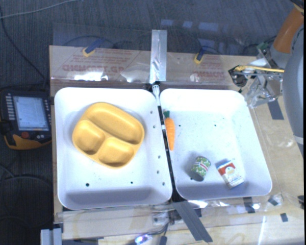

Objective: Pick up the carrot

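Arm (300, 75) cut off at right edge; small can's (200, 168) label illegible.

The surface (283, 152) is a pale wooden board carrying two shallow white bins side by side, their inner rims touching at the centre. The left bin (76, 188) sits toward 9 o'clock and the right bin (250, 137) toward 3 o'clock. Clear plastic sheeting (117, 65) lies along the 12 o'clock edge.

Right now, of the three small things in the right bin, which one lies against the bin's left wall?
The carrot: long, orange, lying along the wall beside the left bin. The green can and the red-and-white carton sit nearer the front.
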Controlling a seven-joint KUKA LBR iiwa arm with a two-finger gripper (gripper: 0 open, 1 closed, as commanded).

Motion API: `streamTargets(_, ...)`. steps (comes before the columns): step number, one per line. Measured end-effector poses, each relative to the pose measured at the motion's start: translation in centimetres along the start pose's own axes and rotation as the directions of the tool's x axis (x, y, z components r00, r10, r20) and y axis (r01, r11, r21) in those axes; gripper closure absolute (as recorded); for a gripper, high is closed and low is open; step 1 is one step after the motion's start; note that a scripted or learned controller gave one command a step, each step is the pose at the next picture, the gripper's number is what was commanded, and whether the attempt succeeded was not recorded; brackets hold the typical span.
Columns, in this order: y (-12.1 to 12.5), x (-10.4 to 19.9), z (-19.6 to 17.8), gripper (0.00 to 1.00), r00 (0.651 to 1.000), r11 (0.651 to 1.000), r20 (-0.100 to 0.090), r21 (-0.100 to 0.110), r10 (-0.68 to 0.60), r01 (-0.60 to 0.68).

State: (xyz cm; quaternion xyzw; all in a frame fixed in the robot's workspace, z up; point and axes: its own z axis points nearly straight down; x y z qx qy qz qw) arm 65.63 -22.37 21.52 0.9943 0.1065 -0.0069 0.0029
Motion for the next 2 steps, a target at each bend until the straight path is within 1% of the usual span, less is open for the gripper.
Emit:
streamTargets(1,0.0,0.0,-0.7,1.00,1.000,1.000,0.007,-0.002,-0.007,0.007)
streamTargets(2,0.0,0.2,0.8,1.00,0.971,0.971,-0.007,0.002,-0.240,0.240)
